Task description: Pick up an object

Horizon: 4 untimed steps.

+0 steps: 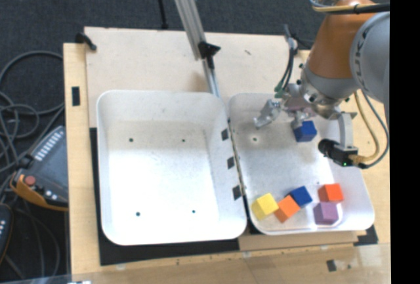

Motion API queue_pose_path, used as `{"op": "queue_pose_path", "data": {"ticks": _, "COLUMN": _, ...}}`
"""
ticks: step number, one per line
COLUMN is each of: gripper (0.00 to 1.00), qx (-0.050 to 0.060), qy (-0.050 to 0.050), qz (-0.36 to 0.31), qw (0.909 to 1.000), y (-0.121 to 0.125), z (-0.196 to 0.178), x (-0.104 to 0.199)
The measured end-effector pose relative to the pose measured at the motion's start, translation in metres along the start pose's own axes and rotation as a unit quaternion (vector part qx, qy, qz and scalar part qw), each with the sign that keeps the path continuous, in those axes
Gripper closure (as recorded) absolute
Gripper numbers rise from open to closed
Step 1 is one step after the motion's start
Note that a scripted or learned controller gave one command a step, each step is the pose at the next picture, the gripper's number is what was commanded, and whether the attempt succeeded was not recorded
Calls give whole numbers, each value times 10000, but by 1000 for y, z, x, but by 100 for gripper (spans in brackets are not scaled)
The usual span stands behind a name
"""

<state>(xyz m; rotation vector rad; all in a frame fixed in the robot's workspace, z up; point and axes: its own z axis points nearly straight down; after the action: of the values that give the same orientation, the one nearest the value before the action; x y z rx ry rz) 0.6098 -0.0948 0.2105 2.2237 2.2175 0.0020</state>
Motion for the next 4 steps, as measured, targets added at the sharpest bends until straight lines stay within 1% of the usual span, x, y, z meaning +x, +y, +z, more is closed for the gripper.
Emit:
{"op": "queue_pose_path", "data": {"ticks": 1, "gripper": 0, "qx": -1, "qy": 0, "qz": 4, "qw": 10000, "y": 0, "z": 0, "x": 0}}
{"op": "queue_pose_path", "data": {"ticks": 2, "gripper": 0, "qx": -14, "qy": -29, "qz": 16, "qw": 10000, "y": -4, "z": -33, "x": -86}}
{"op": "queue_pose_path", "data": {"ticks": 3, "gripper": 0, "qx": 24, "qy": -12, "qz": -7, "qw": 10000, "y": 26, "z": 74, "x": -106}}
{"op": "queue_pose_path", "data": {"ticks": 4, "gripper": 100, "qx": -14, "qy": -26, "qz": -31, "qw": 10000, "y": 28, "z": 57, "x": -107}}
